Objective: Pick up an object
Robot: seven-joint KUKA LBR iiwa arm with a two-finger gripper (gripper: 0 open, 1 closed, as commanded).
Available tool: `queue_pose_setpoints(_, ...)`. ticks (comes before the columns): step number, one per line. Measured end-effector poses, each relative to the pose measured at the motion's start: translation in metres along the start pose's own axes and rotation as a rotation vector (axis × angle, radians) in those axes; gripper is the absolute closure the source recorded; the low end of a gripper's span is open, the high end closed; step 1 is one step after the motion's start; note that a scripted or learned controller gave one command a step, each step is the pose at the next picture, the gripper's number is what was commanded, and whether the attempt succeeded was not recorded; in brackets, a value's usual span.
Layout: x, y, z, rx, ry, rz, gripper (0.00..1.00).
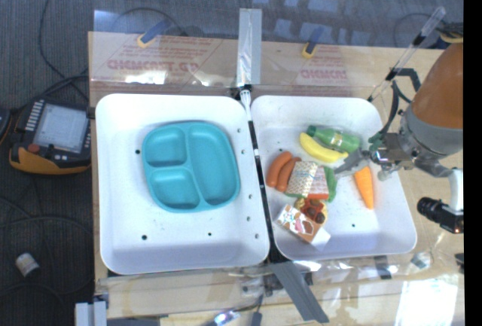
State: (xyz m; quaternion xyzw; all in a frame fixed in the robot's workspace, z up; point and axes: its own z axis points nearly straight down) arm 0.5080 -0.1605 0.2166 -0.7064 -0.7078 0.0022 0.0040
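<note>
The table [173, 61] carries two white bins side by side. The left bin [120, 242] holds a blue divided plate [188, 165] at its centre, likely a drop-off spot kept apart from the clutter. The right bin [392, 230] holds the pickable toys, bunched toward its middle: a banana [320, 149] with a green bottle [335, 138] at its 12 o'clock, sausages [280, 169] at 9 o'clock of the pile, a patterned packet [303, 178], and a snack box [303, 220] at 6 o'clock. A carrot [364, 187] lies apart at 3 o'clock. The gripper [352, 161] sits low between banana and carrot, its fingers apparently spread, nothing between them, seemingly poised for a grasp.
</note>
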Motion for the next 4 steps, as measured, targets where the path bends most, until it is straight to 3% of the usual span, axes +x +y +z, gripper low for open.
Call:
queue_pose_setpoints(1,-0.056,0.043,0.100,0.002,0.004,-0.041,0.00)
queue_pose_setpoints(2,-0.056,0.035,0.120,-0.030,0.004,-0.062,0.00)
queue_pose_setpoints(3,-0.057,0.032,0.117,-0.022,0.000,-0.062,1.00)
queue_pose_setpoints(4,-0.032,-0.013,0.007,0.000,-0.002,0.259,1.00)
